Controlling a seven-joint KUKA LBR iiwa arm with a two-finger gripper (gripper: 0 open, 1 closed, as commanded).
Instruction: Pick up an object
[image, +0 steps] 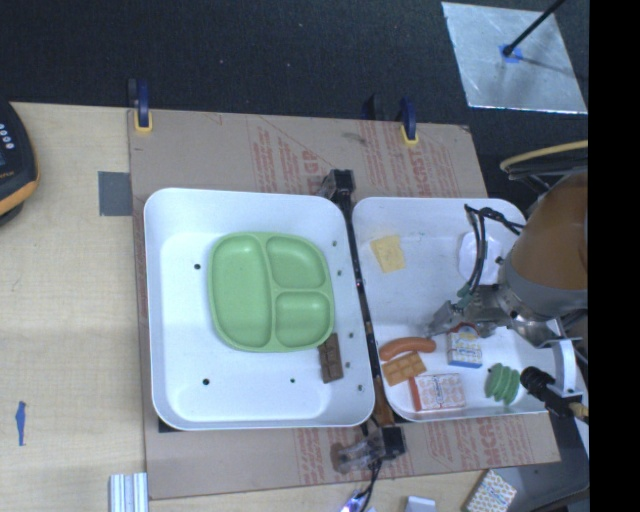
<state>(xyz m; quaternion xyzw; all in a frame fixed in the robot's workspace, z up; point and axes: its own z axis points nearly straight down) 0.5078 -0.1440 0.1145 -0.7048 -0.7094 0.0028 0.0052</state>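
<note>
Hovering claw (452, 318), small white carton (465, 349) beneath

Both white bins (165, 300) look like smooth plastic with a soft sheen. Green divided plate (270, 291), in the left bin: matt plastic. Brown sheet (300, 155) under the bins: dull cardboard, printed red. Surface (60, 350) left of that sheet: pale, wood-like, matt. Arm shell (550, 250) above the right bin: glossy orange and grey.

Red printing is running in lines along the edges of the brown cardboard sheet (300, 150) under the bins, but it is showing too small to read.
</note>
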